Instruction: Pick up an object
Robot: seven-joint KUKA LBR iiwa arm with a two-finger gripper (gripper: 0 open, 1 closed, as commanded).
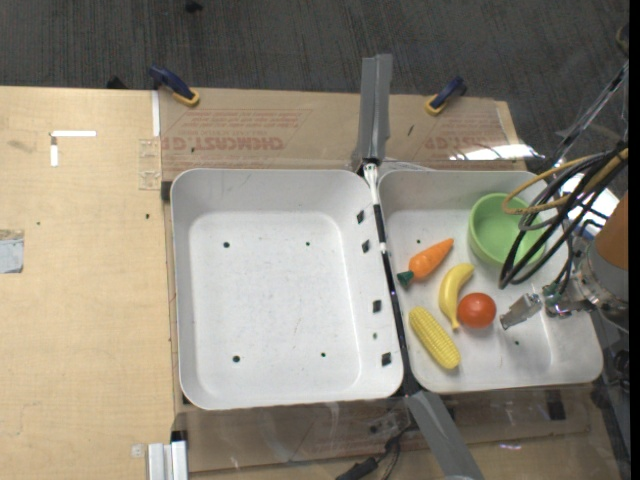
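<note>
Plywood bench (80,298), two white bins, dark carpet behind.
Right bin (560,363) holds produce; gripper (525,311) above it, grip state unclear.

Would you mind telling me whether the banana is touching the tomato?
Touching: the camera view shows the banana curving against the tomato's left edge, no white bin floor between them.

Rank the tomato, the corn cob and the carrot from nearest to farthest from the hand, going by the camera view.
Hand sits low in the right bin.
1. Tomato, just left of the hand.
2. Corn cob, farther left, toward the bin's front edge.
3. Carrot, farthest, up near the divider between the bins.
</note>
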